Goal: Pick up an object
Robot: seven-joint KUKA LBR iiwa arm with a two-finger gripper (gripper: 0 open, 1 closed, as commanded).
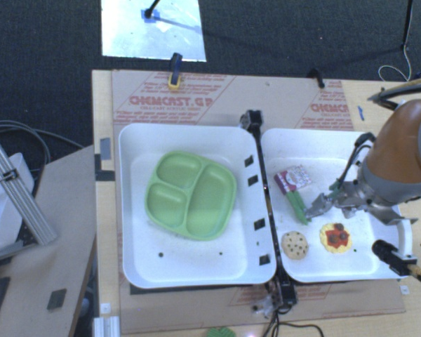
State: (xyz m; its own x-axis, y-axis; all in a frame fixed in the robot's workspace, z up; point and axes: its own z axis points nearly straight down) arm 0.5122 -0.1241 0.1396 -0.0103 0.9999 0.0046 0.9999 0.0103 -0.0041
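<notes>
The right bin (316,146) holds a small red and white packet (292,179), a green stick-shaped object (296,206), a chocolate-chip cookie (294,244) and a small pizza-like disc (335,238). My gripper (321,203) hangs low over this bin, just right of the green stick and above the pizza disc. A grey fingertip (314,208) points toward the green stick. I see nothing held between the fingers. The arm reaches in from the right edge.
The left bin (137,258) holds a light green divided plate (191,195). A black divider with clips (261,195) runs between the bins. Cardboard (196,97) lies under both bins, and a black part of the arm (391,257) sits over the right bin's front right corner.
</notes>
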